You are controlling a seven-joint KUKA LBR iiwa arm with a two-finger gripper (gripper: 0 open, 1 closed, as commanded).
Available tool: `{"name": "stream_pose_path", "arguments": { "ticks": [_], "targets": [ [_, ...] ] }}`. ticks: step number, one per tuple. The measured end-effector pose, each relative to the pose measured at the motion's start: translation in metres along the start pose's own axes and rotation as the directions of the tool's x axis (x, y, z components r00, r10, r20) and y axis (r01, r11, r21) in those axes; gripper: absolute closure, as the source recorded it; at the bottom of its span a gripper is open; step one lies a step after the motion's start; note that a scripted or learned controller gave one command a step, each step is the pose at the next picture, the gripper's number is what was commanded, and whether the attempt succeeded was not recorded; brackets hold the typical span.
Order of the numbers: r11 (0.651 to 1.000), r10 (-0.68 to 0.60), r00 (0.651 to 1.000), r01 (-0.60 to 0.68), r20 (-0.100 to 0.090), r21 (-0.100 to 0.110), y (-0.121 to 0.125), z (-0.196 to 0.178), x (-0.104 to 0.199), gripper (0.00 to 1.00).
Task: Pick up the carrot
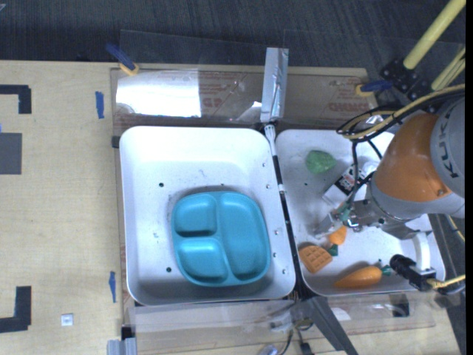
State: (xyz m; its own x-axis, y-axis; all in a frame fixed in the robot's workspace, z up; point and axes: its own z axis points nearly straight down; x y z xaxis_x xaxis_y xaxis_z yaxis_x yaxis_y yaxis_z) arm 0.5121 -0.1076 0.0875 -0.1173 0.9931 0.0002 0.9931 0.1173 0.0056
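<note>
Long orange carrot (359, 276) lying flat along near edge of right white bin (292, 198), green top end pointing right, well apart from gripper (346, 217). Just left of it a tan waffle-shaped toy (313, 258), with a small orange-and-green piece (336, 237) just above that and directly below gripper; pale green lump (320, 161) up near far wall. Gripper low over mid right bin, jaw state impossible to tell; blue three-compartment plastic tray (220, 237) in left white bin (140, 198).
</note>
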Motion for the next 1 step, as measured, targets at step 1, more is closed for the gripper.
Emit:
{"name": "stream_pose_path", "arguments": {
  "ticks": [1],
  "targets": [
    [1.000,0.003,1.000,-0.003,0.004,-0.007,0.0019,-0.0115,-0.0019,1.00]
  ]
}}
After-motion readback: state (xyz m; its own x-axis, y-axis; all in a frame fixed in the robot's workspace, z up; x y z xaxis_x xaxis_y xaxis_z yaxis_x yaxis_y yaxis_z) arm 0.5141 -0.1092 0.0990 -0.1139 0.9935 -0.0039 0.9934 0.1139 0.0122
